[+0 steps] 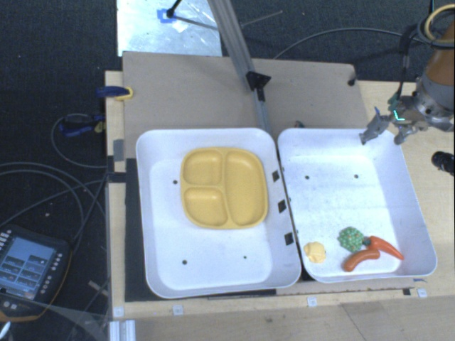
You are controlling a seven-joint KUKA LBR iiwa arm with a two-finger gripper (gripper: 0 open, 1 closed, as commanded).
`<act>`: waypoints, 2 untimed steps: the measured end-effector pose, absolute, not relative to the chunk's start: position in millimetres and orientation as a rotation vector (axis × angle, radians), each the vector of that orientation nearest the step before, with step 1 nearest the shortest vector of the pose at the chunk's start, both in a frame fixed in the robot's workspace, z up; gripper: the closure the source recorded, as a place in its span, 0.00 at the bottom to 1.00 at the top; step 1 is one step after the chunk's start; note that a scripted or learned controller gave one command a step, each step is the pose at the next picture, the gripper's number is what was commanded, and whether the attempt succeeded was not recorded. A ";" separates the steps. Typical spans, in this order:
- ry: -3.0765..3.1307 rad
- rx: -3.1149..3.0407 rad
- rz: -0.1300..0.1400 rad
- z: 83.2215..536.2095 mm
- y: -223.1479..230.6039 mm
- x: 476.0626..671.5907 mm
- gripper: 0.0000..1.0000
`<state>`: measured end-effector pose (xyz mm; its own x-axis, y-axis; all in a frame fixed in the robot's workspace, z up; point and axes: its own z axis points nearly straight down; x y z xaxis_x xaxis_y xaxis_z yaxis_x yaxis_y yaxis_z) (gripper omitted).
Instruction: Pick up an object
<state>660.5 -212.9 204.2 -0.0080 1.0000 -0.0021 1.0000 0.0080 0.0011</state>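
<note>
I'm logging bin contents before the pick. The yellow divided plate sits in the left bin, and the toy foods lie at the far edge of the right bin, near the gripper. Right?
Not quite. The camera view shows the toy foods at the near edge of the right bin, away from the gripper. The yellow divided plate is in the left bin, as you said.

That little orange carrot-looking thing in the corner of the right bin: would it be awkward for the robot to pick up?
Probably somewhat. The orange carrot looks like a smooth plastic toy, so likely stiff, light and a bit slippery. It is narrow and tapered, so the fingers could squeeze it sideways. It also lies against the green piece and the orange sausage shape, which would probably get nudged.
</note>
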 end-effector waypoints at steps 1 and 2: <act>2.231 2.213 -0.002 154.6 -213.9 670.4 0.00; 2.232 2.212 -0.002 110.1 -208.9 664.5 0.00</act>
<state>664.5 -208.9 110.1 -0.0089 1.0000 -0.0005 1.0000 0.0089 -0.0016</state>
